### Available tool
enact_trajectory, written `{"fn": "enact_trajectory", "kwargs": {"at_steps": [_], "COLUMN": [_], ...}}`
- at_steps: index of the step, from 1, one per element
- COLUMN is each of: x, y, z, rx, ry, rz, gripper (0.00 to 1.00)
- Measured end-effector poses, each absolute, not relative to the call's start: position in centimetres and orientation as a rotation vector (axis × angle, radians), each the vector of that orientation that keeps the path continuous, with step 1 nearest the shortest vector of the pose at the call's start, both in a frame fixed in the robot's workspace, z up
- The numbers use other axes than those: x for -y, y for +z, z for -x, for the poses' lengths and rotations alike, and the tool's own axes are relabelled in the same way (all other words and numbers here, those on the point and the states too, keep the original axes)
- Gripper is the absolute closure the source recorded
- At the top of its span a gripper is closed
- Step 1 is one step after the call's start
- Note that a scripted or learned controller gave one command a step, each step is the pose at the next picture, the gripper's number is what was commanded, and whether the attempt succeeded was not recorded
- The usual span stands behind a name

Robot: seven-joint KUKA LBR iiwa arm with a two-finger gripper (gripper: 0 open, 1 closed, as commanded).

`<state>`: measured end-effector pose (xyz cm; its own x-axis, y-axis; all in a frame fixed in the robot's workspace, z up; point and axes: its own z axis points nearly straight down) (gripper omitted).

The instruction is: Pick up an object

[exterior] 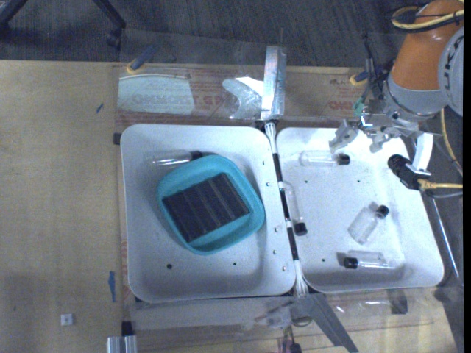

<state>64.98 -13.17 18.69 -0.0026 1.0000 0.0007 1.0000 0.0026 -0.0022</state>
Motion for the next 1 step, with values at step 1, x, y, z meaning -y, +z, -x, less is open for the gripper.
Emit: {"fn": "enact_trajectory", "kwargs": {"at_steps": [1], "x": [12.82], "y": [8.84], "z": [-56.41], "rx": [2.278], "ry": [-0.008], "rz": [2.171], "gripper": [0.0]}}
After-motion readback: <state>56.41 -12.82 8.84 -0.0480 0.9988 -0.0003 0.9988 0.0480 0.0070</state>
